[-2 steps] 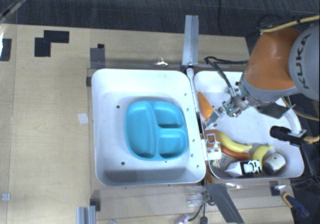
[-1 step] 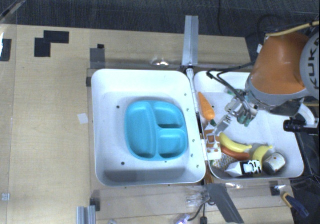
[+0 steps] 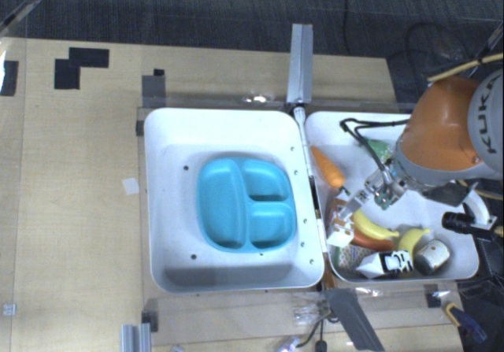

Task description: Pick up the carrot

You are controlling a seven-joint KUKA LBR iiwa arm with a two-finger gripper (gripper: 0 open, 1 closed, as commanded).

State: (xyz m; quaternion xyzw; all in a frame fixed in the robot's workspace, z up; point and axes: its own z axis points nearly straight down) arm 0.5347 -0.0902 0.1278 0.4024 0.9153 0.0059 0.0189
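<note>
- the carrot (image 3: 327, 167) lies tilted in the right bin (image 3: 465, 268), close against that bin's left wall, in its upper left part.
- the gripper (image 3: 370, 191) hangs over the right bin, just right of and below the carrot, apart from it.
- its fingers (image 3: 359, 196) stand slightly parted with nothing between them.
- a banana (image 3: 376, 228) lies below the gripper among other small items at the bin's lower end.
- the left bin (image 3: 161, 209) holds a blue divided tray (image 3: 244, 202).
- both bins sit on the table (image 3: 71, 209).
</note>
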